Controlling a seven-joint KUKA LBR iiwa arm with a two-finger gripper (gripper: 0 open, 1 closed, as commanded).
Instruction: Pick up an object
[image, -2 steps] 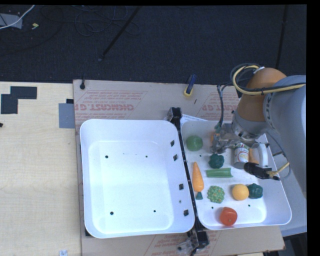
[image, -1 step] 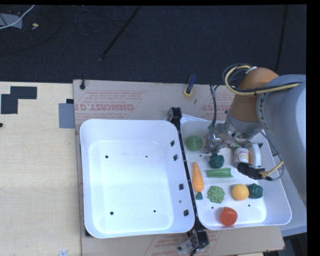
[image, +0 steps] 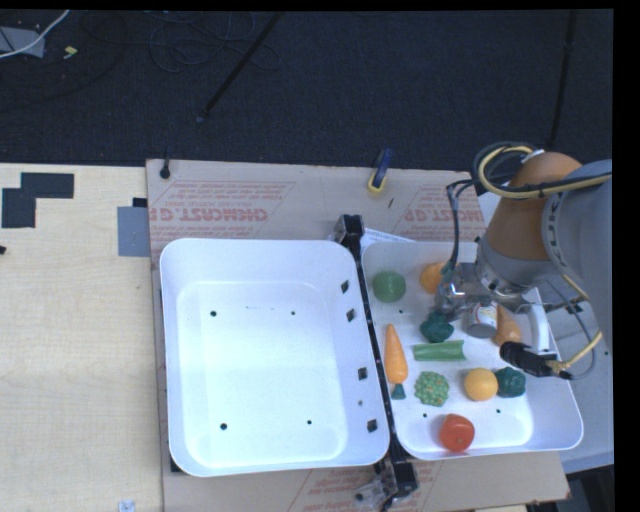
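My gripper (image: 458, 298) hangs low over the right bin (image: 560, 425), near its back. It sits just above a dark teal object (image: 437, 327) and beside a small orange piece (image: 432, 277). A green ball (image: 389, 287) lies to its left. Nearer the front are a green bar (image: 438, 351), a carrot (image: 396, 355), a broccoli head (image: 432, 388), a yellow-orange fruit (image: 481, 384), a dark green piece (image: 511, 381) and a red tomato (image: 457, 432). An orange item (image: 508, 326) lies partly under the wrist.
The left bin (image: 175, 300) adjoins the right one along a black-clipped divider (image: 365, 330). The grey arm with its orange band (image: 525, 215) and cables covers the right bin's back right corner. A blue-yellow clamp (image: 379, 172) sits on the cardboard behind.
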